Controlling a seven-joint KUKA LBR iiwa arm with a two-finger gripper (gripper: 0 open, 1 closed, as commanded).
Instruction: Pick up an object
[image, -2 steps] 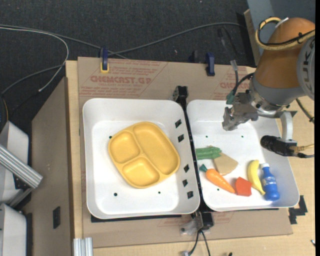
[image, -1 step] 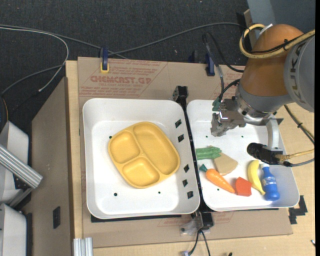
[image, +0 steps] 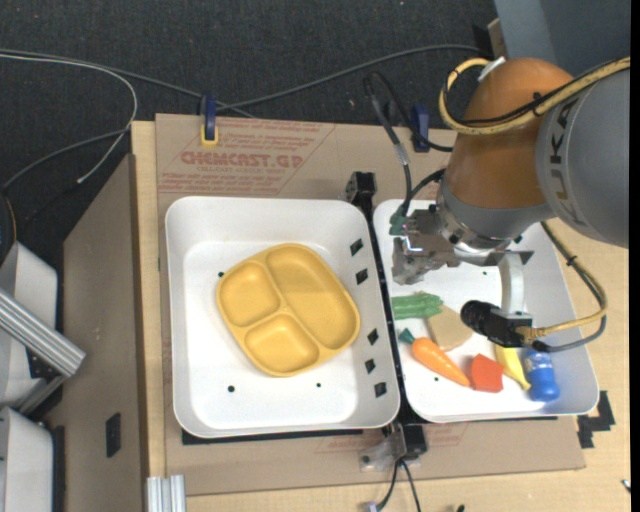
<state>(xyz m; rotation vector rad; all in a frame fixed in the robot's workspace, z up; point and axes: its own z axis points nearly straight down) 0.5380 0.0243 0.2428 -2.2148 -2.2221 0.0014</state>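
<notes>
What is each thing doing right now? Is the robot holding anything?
Gripper: low over the right bin, above the green toy; grip unclear.
Yellow tray: lying flat in the left bin.
Green toy: lying flat.
Carrot: lying loose.
Blue toy: lying in the bin corner.
Right bin: holding the toys.

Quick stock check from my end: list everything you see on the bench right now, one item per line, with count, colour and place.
Bins: 2, white, side by side; left bin, right bin.
Divided plate: 1, yellow, middle of the left bin.
Green vegetable toy: 1, green, right bin, near its left wall.
Carrot: 1, orange, right bin, front left.
Red piece: 1, red-orange, right of the carrot.
Blue object: 1, blue, right bin, front right.
Yellow object: 1, yellow, between red piece and blue object.
Clamps: 2, blue; one on the cardboard's back edge.
Arm: 1, grey and orange, over the right bin.
Gripper: 1, grey, above the green vegetable toy.
</notes>
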